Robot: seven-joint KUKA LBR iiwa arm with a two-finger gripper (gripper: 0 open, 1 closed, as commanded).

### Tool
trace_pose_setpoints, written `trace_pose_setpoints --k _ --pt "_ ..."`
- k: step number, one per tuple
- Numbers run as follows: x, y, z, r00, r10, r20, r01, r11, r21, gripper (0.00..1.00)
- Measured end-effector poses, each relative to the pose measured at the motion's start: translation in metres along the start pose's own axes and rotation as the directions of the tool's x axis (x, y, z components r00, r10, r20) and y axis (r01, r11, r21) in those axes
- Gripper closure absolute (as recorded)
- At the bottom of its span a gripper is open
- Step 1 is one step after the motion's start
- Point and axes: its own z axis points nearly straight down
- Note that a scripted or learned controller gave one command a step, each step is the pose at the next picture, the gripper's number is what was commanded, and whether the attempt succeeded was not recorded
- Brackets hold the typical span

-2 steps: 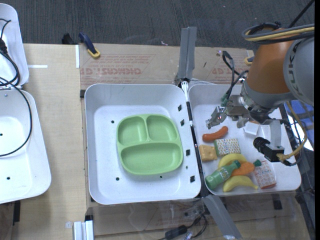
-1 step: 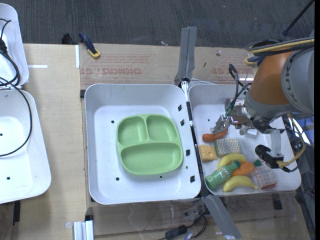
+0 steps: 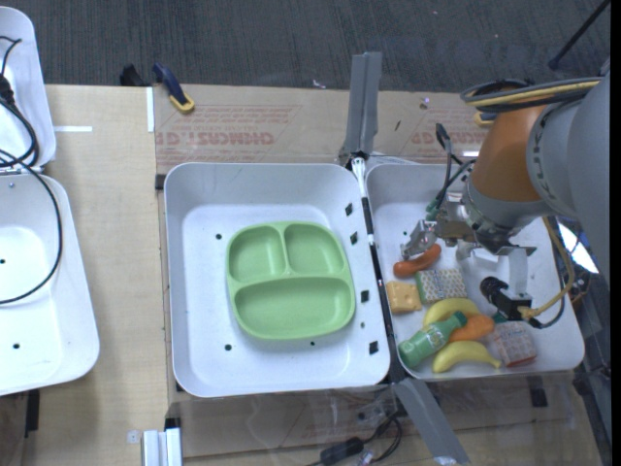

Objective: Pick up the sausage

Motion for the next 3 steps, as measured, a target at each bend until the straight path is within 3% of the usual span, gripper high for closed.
trace_pose_setpoints --k 1,2,3 --pt "0.000 0.000 -0.006 1.000 0.002 -0.001 -0.002 1.000 0.004 1.00" --pt "-0.001 0.000 -0.012 1.000 0.001 -0.001 -0.001 1.000 0.008 1.00" --pt "0.084 -0.006 -0.100 0.993 0.116 0.002 -0.116 0.993 0.001 1.00"
